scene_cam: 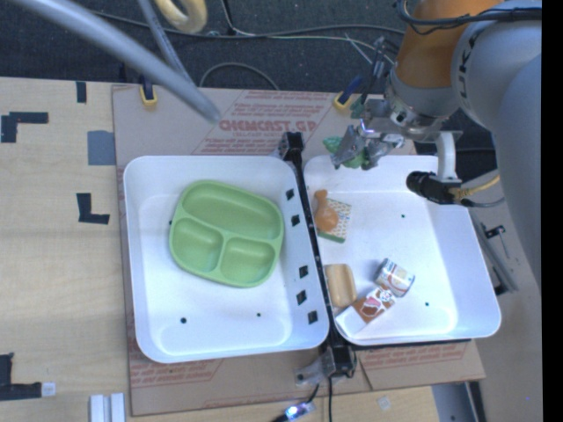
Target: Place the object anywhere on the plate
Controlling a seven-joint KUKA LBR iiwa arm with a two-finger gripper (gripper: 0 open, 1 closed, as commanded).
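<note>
Small green object point(350, 150) pinched in the jaws point(356, 153), hanging over the far edge of the right bin point(457, 262), well apart from the green plate point(227, 233) in the left bin point(158, 323). Looks light and probably a bit soft, so likely to shift if squeezed off-centre; best held across the middle. Divider wall point(303, 236) between the bins to clear on the way over. Plenty of open room above the plate, three shallow compartments, low rim. Snack packets point(383, 293) below, out of the path

Pale wooden bench point(53, 262), brown cardboard sheet point(255, 117), dark carpet point(290, 7) with cables.
</note>
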